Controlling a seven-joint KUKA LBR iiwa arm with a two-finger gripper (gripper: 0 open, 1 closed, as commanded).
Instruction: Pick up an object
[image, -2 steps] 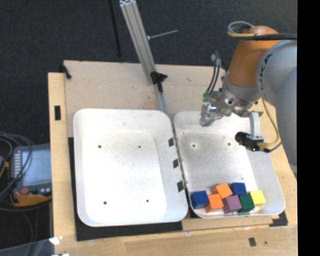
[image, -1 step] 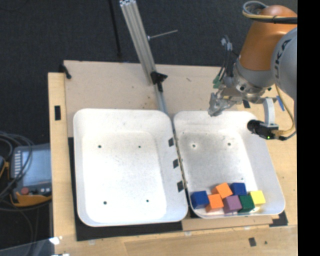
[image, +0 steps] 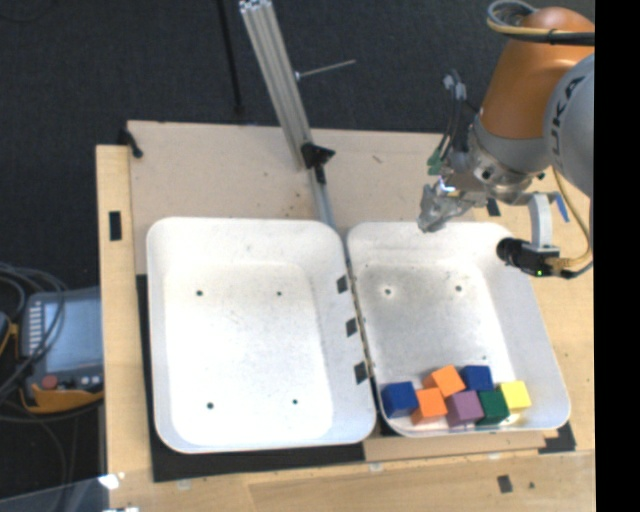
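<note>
Nearest the camera, a huddle of small coloured blocks (image: 455, 395) sits in the near corner of the right bin (image: 520, 330), pressed against its front rim. Among them are a blue block (image: 399, 397), two orange ones, a purple one (image: 464, 406), a green one (image: 493, 404), a yellow one (image: 516, 394) and a second blue one behind. They touch one another in a tight clump, probably because the bin's sloped floor lets loose pieces slide into that corner; any of them could serve as the thing to pick up. The left bin (image: 180, 300) lies just beside the right one, their rims meeting along the middle of the counter (image: 115, 200).

Farther back, the gripper (image: 436, 214) hangs over the far rim of the right bin, well apart from the blocks. My guess is that it is poised above the bin before a descent, with no grasp yet begun. Nothing shows between its fingers, but they are small, dark and blurred against the wrist hardware, so I cannot tell whether they stand apart or together. The arm's upper part is cut off by the frame. A slanted metal rail (image: 285, 90) crosses the far side.
</note>
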